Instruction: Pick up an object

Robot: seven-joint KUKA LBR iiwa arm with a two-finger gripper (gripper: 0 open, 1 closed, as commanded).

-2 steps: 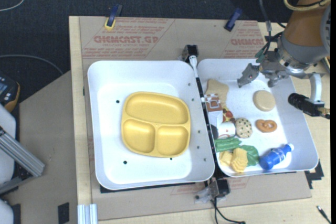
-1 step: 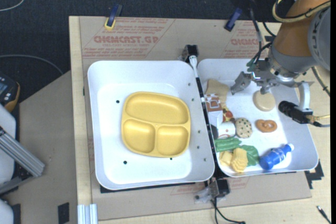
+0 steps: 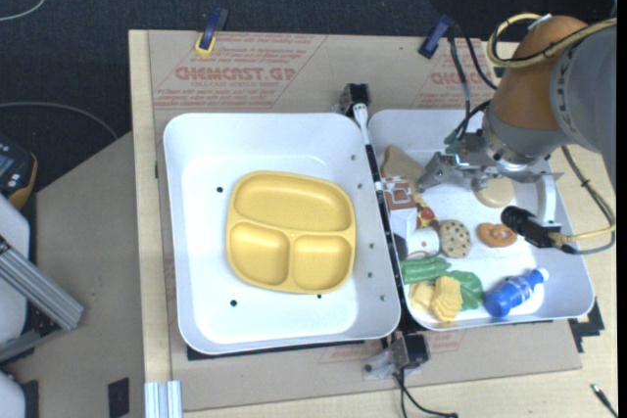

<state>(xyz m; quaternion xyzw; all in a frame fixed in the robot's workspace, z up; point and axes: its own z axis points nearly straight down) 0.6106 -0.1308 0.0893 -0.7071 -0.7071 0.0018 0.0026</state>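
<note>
On the table (image 3: pixel 147 210), the left bin (image 3: pixel 186 210) held a yellow divided tray (image 3: pixel 290 232). The right bin (image 3: pixel 578 294) was crowded: a cookie (image 3: pixel 454 234), green beans (image 3: pixel 424 268), a small doughnut (image 3: pixel 497 234) and a blue bottle (image 3: pixel 512 292) lay close together. The gripper (image 3: pixel 470 163) hung over that bin's upper part, nothing visibly in it; whether it stood spread or closed I could not tell. In such clutter a descent might land between pieces, nudge neighbours, and come away with nothing.
</note>
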